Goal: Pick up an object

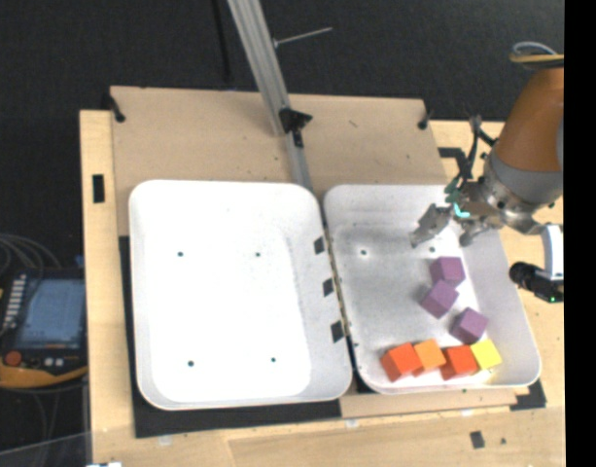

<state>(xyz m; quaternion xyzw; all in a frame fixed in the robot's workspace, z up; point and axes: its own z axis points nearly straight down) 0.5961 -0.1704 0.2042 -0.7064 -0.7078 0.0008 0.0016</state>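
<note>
The gripper [441, 224] hangs over the right bin [375, 290] with nothing visibly in it; I cannot tell its state. Purple blocks [445, 285] lie just below. This looks like the approach; next it must descend onto one block.

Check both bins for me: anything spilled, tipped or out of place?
Nothing stands out. All the blocks sit inside the right bin: three purple blocks in a loose line, and orange, red and yellow blocks along its near edge. The gripper hangs above them.
</note>
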